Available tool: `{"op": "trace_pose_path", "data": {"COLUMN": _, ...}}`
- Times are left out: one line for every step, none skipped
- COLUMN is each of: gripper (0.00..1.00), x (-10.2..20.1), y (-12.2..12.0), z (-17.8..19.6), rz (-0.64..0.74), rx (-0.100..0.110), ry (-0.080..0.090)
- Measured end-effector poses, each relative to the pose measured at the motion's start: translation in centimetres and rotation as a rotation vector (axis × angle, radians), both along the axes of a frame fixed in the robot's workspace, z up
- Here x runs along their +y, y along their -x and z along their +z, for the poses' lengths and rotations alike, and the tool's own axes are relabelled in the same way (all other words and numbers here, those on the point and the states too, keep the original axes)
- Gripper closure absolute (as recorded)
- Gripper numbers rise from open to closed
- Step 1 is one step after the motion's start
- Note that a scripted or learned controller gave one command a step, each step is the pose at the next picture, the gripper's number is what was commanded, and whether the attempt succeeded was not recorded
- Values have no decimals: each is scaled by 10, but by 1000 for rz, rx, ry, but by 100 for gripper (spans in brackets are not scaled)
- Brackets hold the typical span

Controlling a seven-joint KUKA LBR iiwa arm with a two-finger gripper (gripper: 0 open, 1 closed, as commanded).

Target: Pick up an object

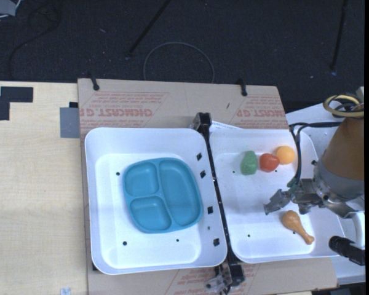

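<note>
Nearest me, at the right bin's (246, 251) 5 o'clock, lies a tan plastic drumstick (296, 225). Just above it hovers the tool (284, 199), fingers spread, grasping nothing. Farther, toward 12 o'clock: green (249, 163), red (269, 162), orange (285, 155) toy foods. Left bin (104, 165) holds a blue divided tray (161, 194).
</note>
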State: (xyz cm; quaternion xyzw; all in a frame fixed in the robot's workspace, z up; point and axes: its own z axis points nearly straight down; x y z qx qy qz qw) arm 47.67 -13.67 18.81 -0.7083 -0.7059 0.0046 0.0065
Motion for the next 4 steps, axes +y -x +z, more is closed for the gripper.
{"op": "trace_pose_path", "data": {"gripper": 0, "x": 0, "y": -3, "z": 6, "rz": 3, "rx": -11, "ry": 1}}
{"op": "trace_pose_path", "data": {"gripper": 0, "x": 1, "y": -2, "z": -58, "rz": 4, "rx": -6, "ry": -1}}
{"op": "trace_pose_path", "data": {"gripper": 0, "x": 2, "y": -2, "z": -102, "rz": 2, "rx": -14, "ry": 2}}
{"op": "trace_pose_path", "data": {"gripper": 100, "x": 1, "y": -3, "z": -89, "rz": -4, "rx": -15, "ry": 1}}
